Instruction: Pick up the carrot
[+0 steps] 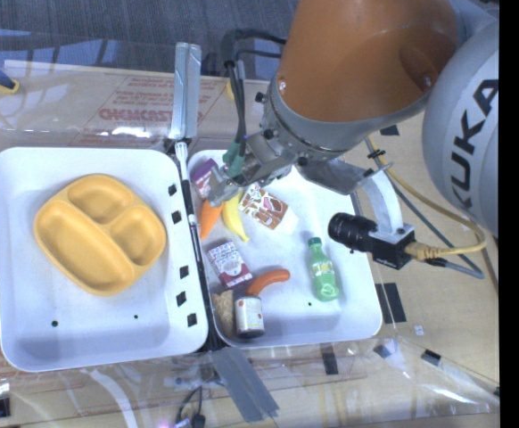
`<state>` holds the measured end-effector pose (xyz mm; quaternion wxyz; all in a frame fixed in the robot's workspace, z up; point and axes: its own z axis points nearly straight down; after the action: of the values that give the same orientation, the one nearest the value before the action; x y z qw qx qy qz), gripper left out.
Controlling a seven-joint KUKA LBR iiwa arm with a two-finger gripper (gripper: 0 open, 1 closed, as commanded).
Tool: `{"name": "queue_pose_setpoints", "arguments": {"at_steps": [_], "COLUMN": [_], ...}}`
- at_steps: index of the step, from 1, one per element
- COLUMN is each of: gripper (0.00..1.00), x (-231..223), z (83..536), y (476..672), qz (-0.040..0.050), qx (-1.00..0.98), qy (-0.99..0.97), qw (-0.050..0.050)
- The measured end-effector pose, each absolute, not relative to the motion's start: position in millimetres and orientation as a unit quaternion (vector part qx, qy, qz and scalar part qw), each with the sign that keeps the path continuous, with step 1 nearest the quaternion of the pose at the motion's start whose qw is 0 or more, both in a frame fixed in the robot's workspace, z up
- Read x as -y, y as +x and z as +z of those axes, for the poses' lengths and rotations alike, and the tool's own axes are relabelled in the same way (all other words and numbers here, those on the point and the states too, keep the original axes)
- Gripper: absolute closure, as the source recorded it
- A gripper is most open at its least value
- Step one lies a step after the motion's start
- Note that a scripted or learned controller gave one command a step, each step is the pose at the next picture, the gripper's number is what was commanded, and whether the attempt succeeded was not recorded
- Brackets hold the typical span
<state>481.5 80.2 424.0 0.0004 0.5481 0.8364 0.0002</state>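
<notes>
The carrot (209, 218), a small orange cone, lies at the left wall of the right bin (358, 324), touching a yellow banana (234, 222). My gripper (230, 179) hangs just above and to the right of the carrot's upper end, near the bin's back left corner. The big orange and grey wrist above it hides the back of the bin. Nothing can be seen held by the gripper.
The right bin also holds a purple item (202, 178), a printed snack pack (265, 208), a green bottle (324, 271), a red sausage (268, 281), a red packet (226, 262) and a small can (249, 316). A yellow divided plate (99, 232) sits in the left bin (28, 328).
</notes>
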Motion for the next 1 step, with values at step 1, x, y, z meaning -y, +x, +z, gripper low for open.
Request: {"name": "queue_pose_setpoints", "arguments": {"at_steps": [1], "gripper": [1.00], "x": [-99.2], "z": [398.5], "y": [487.3], "qz": [-0.0018], "qx": [-0.834], "qy": [0.552], "qw": [-0.001]}}
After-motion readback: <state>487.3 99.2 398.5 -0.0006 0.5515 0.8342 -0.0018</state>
